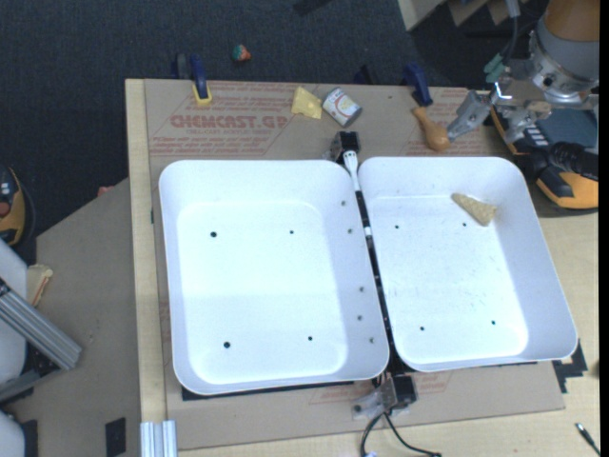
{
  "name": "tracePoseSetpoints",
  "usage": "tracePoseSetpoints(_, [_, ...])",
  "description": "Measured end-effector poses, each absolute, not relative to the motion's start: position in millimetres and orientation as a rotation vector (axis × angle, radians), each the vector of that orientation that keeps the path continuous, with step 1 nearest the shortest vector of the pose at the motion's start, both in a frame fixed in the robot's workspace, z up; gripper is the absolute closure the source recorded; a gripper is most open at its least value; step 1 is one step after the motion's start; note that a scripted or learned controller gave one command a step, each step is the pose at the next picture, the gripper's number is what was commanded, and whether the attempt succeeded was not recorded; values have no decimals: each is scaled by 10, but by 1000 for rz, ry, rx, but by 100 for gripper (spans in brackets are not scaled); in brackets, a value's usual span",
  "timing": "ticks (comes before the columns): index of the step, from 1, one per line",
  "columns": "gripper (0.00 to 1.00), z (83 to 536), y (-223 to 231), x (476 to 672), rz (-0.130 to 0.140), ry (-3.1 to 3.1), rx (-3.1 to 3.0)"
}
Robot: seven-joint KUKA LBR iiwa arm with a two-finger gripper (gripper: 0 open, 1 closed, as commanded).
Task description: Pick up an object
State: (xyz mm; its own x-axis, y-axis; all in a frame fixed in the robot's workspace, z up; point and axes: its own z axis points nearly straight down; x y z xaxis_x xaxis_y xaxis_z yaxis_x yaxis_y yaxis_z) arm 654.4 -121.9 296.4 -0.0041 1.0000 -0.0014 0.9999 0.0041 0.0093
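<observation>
tan wedge (475, 208) sits alone in the right bin (533, 303), near its far wall. the gripper (471, 114) hangs outside past that wall, holding nothing; can't tell the jaw state. step: approach. next: swing over the wedge, descend. count: two bins, one wedge; left bin (176, 284).

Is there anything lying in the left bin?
No: the left bin shows bare white floor with small dark holes, while the one tan piece lies in the right bin.
</observation>
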Motion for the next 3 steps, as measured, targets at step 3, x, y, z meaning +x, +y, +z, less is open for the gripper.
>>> tracePoseSetpoints(3, [0, 3464, -197, 6675, 5, 2221, 2216])
